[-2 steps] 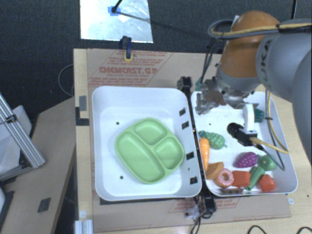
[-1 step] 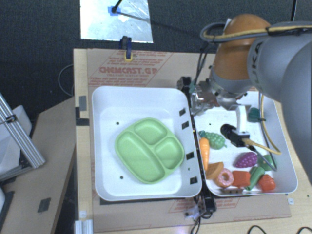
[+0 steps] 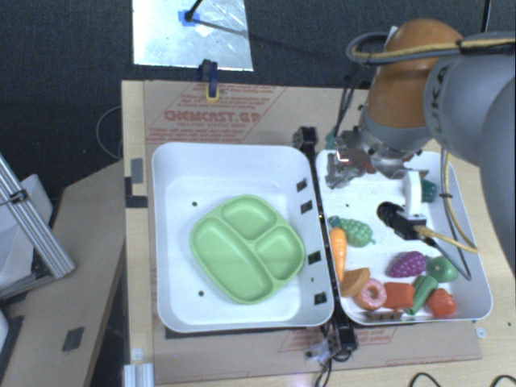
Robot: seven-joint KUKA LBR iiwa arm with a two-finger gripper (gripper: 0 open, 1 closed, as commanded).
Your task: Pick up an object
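Single fixed cam above bench (image 3: pixel 242 111), angled down, mid-range; both bins in frame, arm (image 3: pixel 451 95) entering right.

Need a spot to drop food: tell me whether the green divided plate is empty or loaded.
Empty. The green divided plate lies flat in the left bin, and all three compartments show bare green. The toy food sits in the right bin.
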